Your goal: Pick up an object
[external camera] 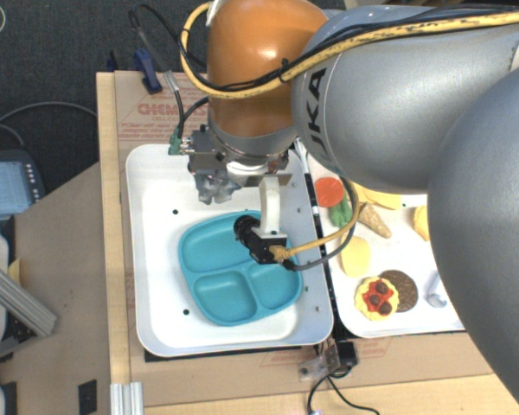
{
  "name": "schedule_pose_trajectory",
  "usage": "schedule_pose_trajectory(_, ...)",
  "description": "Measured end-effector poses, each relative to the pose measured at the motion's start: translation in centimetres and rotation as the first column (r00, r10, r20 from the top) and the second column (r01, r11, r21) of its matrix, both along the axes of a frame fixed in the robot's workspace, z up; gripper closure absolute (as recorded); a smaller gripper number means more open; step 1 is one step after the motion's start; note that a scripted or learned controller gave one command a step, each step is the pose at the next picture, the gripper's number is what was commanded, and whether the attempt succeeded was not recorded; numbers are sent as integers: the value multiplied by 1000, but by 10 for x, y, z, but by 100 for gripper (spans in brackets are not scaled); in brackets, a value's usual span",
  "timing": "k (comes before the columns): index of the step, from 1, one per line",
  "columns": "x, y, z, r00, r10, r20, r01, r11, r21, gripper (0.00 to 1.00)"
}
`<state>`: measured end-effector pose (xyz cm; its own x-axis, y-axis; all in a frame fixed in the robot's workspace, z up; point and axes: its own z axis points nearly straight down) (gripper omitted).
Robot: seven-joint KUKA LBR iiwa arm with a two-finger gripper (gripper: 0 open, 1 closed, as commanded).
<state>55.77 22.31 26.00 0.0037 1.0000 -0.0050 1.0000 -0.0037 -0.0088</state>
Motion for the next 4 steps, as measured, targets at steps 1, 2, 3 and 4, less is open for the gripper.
schedule_pose_trajectory(1, 17, 1, 178, 1000, 5, 29, -5, 1000, 13, 100)
schedule_pose_trajectory(2, 16, 2, 177, 1000, 5, 13, -5, 1000, 7, 100)
schedule_pose_trajectory(3, 16, 2, 188, 1000, 5, 17, -5, 1000, 8, 100)
schedule_pose_trajectory(4, 17, 3, 198, 1000, 6, 20, -6, 1000, 10, 100)
